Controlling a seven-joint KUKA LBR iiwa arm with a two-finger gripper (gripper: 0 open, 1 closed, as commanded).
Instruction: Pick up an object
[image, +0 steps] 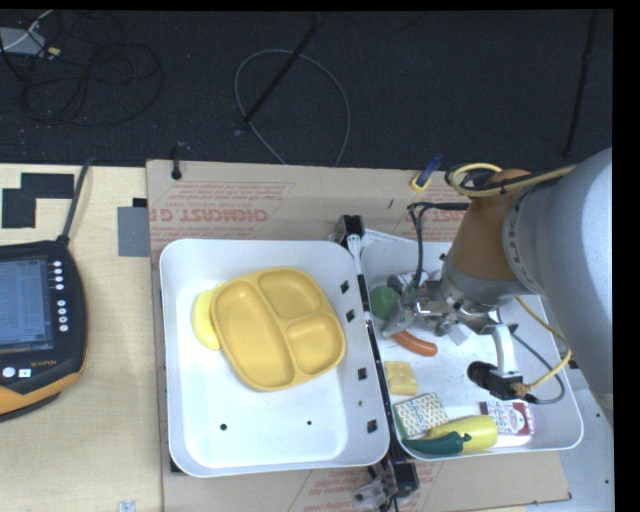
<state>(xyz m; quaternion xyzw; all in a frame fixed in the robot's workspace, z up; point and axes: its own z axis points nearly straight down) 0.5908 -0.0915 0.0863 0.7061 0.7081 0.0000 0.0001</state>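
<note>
An orange sausage (414, 344) lies in the right bin (560, 425) beside a green ball (383, 299), directly below the gripper (410, 318), whose grip cannot be made out, while a yellow divided plate (279, 327) sits in the left bin (190, 420).

Bulky grey arm (585, 240), orange wrist band, yellow and black cables

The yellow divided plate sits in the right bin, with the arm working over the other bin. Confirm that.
Wrong bin. The camera view shows the yellow divided plate in the left bin. The arm is over the other one, the right bin, as you said.
</note>
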